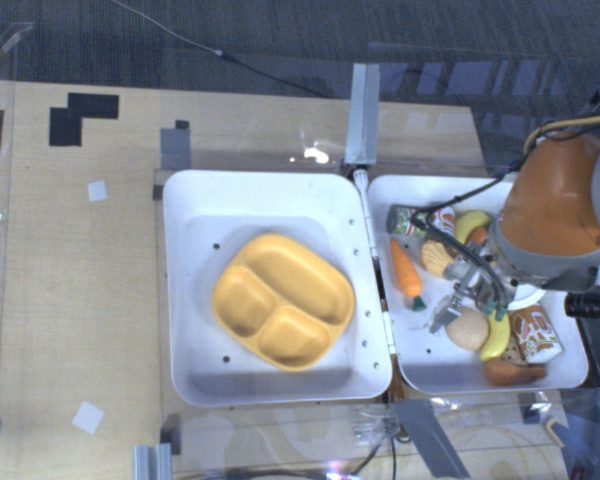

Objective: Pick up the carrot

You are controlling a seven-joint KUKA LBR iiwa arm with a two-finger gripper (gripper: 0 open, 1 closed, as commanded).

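Hovering over the right bin [578,368], my gripper [458,306] hangs above bare white floor; whether its fingers are spread or pressed together I cannot tell. Nearest the camera lie a brown item [510,373], a printed packet [536,336] whose writing is too small to read, a banana [497,336] and a pale round piece [467,331]. The carrot [407,271] lies just left of my gripper, near the bin's left wall, untouched. Beyond it sits a small bottle [420,222]. In the left bin [195,268] rests 1 yellow divided plate [283,299].
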